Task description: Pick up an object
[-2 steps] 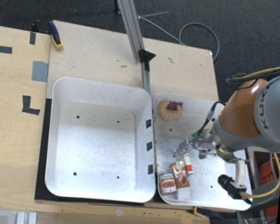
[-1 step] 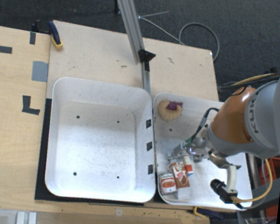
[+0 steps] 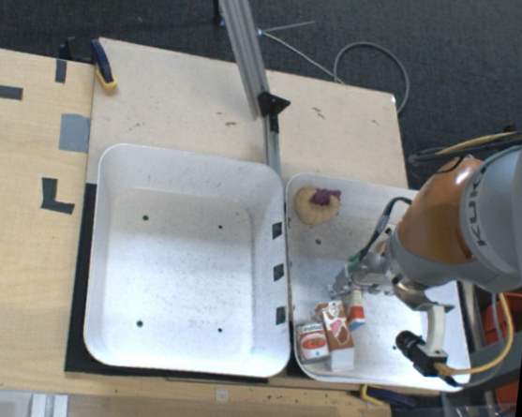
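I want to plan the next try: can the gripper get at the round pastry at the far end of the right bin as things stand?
Probably yes. The pastry lies alone, nothing on or beside it, and the gripper hangs in the same bin, with bare floor between them.

The grey arm reaches in from the right, bent downward, its orange band just above the wrist. The tool points down and left, low at the arm's end.
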You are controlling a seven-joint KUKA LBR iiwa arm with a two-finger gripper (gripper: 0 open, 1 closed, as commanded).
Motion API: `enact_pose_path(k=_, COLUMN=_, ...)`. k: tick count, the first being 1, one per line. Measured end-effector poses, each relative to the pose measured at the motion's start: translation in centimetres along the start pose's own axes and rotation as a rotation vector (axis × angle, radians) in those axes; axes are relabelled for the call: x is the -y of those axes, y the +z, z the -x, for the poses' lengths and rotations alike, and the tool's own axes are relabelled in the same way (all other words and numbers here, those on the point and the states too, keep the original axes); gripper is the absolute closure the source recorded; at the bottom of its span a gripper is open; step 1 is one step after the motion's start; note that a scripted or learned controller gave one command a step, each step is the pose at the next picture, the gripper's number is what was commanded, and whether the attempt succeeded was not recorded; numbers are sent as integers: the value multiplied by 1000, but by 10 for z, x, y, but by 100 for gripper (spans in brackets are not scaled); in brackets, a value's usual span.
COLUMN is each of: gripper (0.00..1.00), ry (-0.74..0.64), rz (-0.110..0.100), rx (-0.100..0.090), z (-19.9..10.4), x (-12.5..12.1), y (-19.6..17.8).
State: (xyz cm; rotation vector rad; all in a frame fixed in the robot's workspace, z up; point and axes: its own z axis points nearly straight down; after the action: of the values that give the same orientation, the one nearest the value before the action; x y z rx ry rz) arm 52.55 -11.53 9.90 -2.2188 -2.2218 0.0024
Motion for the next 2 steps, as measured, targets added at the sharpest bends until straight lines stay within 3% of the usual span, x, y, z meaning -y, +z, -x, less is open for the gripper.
enact_pose_path(k=2, gripper=100, ry=1, rz=6, rx=1, z=7, x=7, y=-99)
